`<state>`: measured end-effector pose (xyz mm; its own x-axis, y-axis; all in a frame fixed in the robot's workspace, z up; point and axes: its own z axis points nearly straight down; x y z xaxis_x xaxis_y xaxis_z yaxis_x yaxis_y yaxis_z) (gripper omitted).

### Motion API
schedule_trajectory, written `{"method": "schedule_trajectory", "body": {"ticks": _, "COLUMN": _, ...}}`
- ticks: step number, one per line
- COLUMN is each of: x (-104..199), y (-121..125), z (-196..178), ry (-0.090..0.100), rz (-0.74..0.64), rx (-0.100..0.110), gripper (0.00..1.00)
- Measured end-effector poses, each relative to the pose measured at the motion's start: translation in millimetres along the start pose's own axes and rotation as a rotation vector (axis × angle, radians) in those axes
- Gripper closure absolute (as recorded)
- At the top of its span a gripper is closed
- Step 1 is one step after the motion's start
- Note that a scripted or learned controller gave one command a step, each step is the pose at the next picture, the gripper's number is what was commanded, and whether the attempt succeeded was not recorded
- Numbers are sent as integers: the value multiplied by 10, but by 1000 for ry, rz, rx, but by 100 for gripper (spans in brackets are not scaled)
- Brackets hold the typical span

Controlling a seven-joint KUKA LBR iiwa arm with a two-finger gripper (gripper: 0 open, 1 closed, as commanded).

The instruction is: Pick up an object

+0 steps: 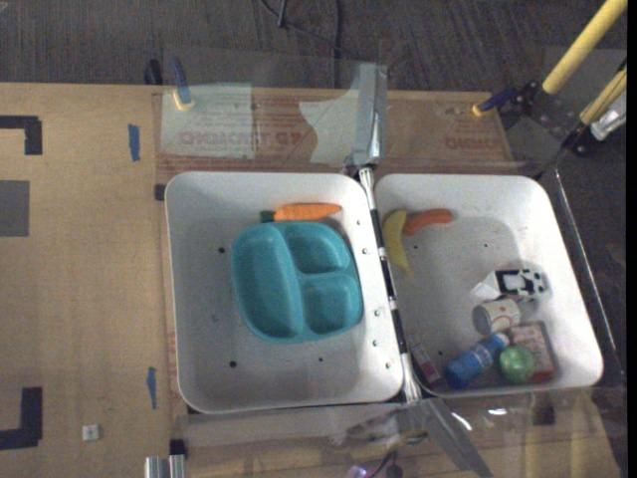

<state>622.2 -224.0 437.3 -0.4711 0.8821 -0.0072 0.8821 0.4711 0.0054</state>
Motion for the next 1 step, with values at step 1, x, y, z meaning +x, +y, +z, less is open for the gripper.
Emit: {"method": "schedule_trajectory", "body": {"ticks": 1, "x": 109, "y": -168, "z": 0, "ry": 4, "rz": 11, "rx": 2, "gripper": 0}}
